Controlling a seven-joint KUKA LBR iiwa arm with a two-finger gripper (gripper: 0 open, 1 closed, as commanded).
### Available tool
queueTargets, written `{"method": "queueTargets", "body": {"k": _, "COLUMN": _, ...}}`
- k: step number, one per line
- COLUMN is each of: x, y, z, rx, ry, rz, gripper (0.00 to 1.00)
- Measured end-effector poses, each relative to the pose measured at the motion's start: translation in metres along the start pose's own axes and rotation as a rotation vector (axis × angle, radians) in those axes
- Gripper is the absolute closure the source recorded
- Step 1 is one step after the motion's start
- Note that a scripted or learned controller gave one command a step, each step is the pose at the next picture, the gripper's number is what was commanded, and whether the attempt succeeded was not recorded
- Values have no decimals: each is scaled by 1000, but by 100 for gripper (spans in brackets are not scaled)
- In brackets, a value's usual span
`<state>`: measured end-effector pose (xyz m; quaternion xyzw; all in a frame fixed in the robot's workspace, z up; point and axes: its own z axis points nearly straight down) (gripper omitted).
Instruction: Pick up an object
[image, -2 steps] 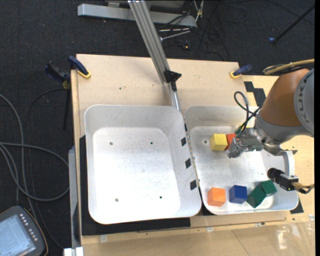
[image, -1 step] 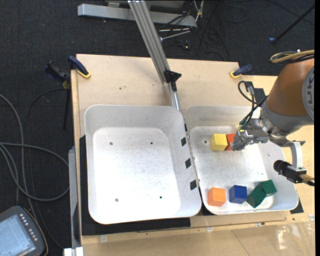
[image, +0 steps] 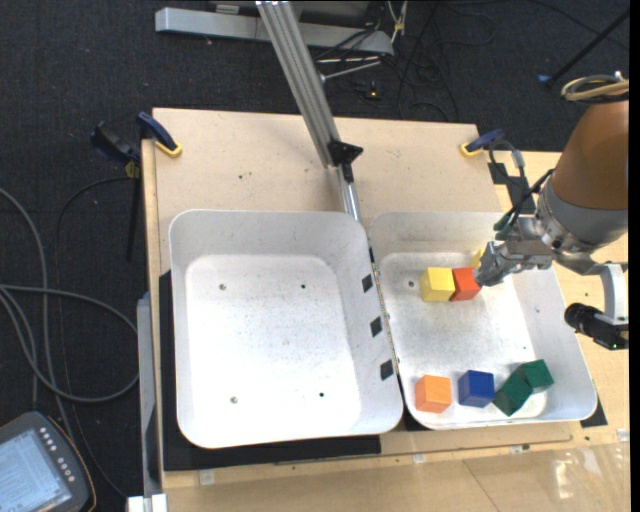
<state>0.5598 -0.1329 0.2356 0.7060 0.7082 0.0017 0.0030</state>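
Right bin (image: 560, 300), far half: a red-orange block (image: 465, 284) sits touching a yellow block (image: 437, 284) on its left. The claw (image: 490, 268) is down at the red-orange block's right edge, tip against or just above it — whether it is released or clenched I cannot tell; the wrist hides the tip.

Likely target is the red-orange block. Judged a small rigid cube, light, with flat faces and smooth sides — it should not deform, but could slide on the bin's slick floor if nudged. The yellow neighbour blocks its left face, so the near and far faces look like the cleaner pair to close on.

Near edge of the same bin: an orange block (image: 433, 393), a blue block (image: 477, 388) and two green blocks (image: 524, 386), all well apart from the claw.
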Motion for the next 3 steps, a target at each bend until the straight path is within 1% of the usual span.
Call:
{"method": "queueTargets", "body": {"k": 1, "x": 59, "y": 0, "z": 9, "rx": 7, "ry": 4, "rz": -5, "gripper": 100}}
{"method": "queueTargets", "body": {"k": 2, "x": 121, "y": -2, "z": 15, "rx": 8, "ry": 5, "rz": -6, "gripper": 100}}
{"method": "queueTargets", "body": {"k": 3, "x": 177, "y": -3, "z": 0, "rx": 5, "ry": 4, "rz": -6, "gripper": 100}}
